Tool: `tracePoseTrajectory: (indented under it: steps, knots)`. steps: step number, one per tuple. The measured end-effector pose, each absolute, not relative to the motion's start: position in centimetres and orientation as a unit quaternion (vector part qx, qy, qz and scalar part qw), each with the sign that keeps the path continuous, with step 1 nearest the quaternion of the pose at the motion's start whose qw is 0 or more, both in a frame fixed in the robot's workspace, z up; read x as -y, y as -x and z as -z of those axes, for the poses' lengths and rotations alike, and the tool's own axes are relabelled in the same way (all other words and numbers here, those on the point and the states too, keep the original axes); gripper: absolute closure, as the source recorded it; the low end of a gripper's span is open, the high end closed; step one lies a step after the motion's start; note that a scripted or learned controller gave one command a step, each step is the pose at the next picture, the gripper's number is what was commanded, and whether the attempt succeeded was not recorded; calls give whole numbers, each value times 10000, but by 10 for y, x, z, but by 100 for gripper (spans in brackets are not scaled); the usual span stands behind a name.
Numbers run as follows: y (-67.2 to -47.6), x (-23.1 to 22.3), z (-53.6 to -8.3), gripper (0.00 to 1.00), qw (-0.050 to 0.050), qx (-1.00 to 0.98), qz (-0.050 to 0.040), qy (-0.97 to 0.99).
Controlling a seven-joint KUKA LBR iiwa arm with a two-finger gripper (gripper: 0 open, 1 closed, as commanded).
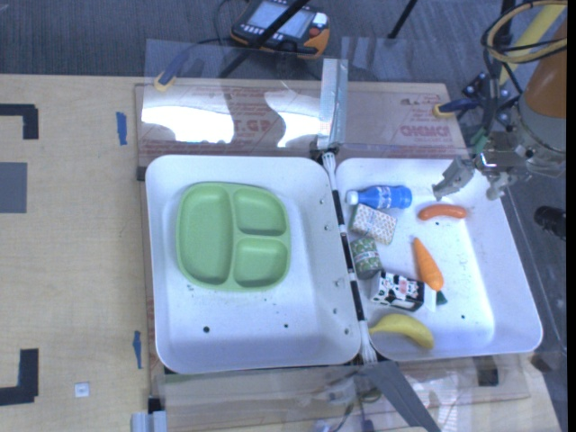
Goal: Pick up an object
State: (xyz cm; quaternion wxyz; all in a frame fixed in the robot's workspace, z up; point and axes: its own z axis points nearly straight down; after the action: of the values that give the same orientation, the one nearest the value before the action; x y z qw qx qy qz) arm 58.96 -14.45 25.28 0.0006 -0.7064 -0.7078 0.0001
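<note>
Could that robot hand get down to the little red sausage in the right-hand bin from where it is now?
Probably yes. The hand hangs over the right bin's upper corner, and the sausage lies just beside it on bare floor, with nothing on top and the carrot well apart.

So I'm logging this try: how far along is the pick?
Nothing looks picked yet. The hand hangs over the right bin's upper right corner, nothing between its fingers. The sausage, carrot, bottle and banana lie there. Descent, grasp and lift remain.

Hand [472, 180] above sausage [443, 211]
</note>
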Motion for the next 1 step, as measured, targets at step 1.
tracePoseTrajectory:
  steps: [1]
  knots:
    - [-622, 145, -254, 0, -20, 7280, 6, 6855]
